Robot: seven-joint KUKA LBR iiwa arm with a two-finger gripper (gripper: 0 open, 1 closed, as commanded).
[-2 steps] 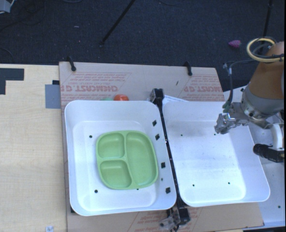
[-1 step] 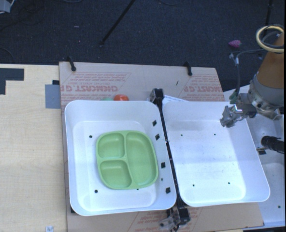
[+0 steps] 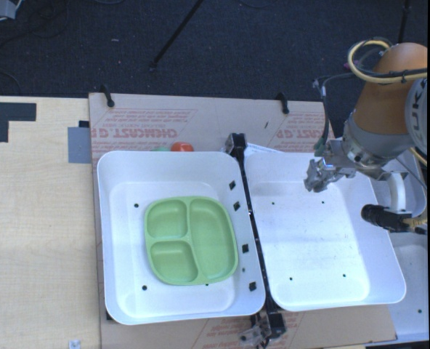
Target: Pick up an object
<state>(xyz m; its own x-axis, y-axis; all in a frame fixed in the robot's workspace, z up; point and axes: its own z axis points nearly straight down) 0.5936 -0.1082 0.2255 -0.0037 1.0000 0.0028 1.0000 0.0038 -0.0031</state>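
gripper (image 3: 318, 177) over right bin (image 3: 389, 282), upper part; grip state: cannot tell | target: green 3-section plate (image 3: 191, 239) flat in left bin (image 3: 117, 187) | bearing: plate at 8 o'clock of tool, well apart, past the divider | long axis roughly 12-6

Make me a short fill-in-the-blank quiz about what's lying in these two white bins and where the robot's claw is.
1. The divided plate is coloured ____.
2. The plate lies in the ____ bin.
3. The plate has ____ compartments.
4. The gripper hangs over the ____ bin.

Missing words: green; left; three; right
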